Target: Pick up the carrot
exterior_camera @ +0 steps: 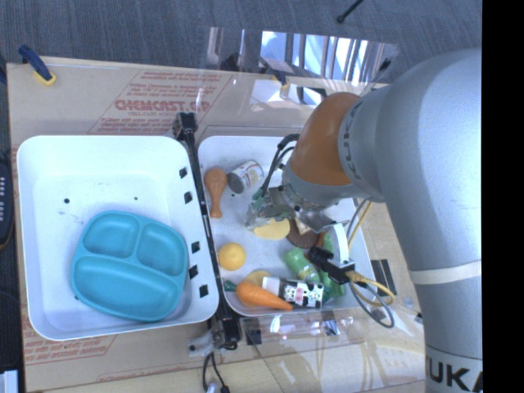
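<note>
Reaching in from the right, your grey arm [426, 178] with its orange band covers much of the right bin [214, 155], and its hand [270, 207] sits low over the middle of that bin; you cannot tell from this angle whether the hand is spread or closed. To the left, the other white bin [49, 170] carries a blue divided plate [131, 264] toward its near side. Both bins rest on the desk [123, 97]. Your carrot [260, 296] lies along the near edge of the right bin, apart from the hand, with a black-and-white bottle [301, 291] just beside it on the right. A green item [299, 262] sits just behind that bottle. A drumstick [216, 190] lies by the bin's left wall, a small can [245, 175] to its right, and a yellow lemon [232, 256] nearer you.
</note>
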Robot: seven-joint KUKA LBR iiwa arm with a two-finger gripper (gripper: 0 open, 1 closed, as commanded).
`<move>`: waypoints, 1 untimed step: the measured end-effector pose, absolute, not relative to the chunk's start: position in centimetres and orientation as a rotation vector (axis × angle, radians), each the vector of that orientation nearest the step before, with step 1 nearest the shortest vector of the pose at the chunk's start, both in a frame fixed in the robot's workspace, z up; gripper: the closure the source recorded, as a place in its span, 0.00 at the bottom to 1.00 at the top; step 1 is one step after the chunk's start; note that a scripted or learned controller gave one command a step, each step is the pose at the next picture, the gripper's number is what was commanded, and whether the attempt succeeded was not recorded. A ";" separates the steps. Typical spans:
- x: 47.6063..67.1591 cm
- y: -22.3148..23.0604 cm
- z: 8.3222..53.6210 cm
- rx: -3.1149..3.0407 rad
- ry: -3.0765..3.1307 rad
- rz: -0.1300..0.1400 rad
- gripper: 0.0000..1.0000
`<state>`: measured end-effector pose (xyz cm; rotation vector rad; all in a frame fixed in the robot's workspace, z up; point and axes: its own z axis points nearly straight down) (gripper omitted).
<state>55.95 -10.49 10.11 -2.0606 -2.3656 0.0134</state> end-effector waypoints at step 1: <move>55.9 -10.5 10.1 -2.060 -2.366 0.014 0.00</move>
